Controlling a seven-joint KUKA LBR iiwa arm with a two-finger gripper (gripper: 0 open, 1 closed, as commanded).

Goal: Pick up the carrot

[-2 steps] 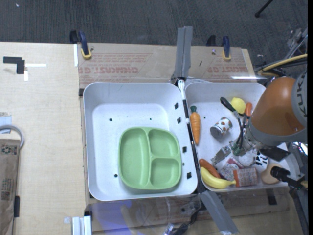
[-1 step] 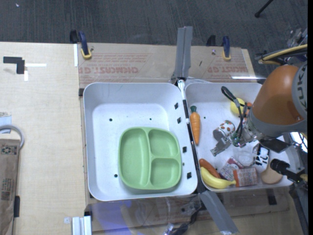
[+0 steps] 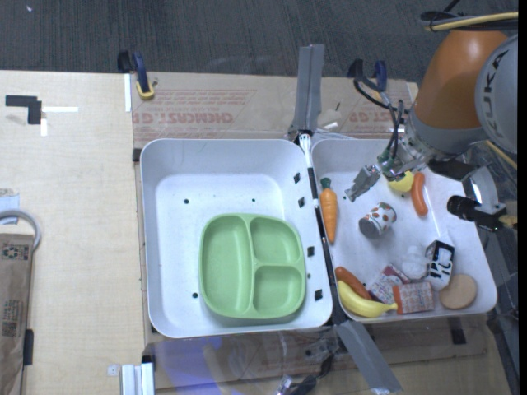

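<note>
Bright even overhead light, soft shadows, mild glare on white bins [image 3: 165, 245], slightly soft focus

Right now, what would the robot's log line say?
target: carrot, right bin's left edge | gripper: above bin, apart from carrot | holding: nothing seen | status: not yet picked

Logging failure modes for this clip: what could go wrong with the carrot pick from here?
The carrot lies along the right bin's left wall, so a finger may hit the wall or divider. The gripper hangs to the carrot's right, near the spotted cup, and could knock it while crossing. The carrot may also roll or slip.
</note>
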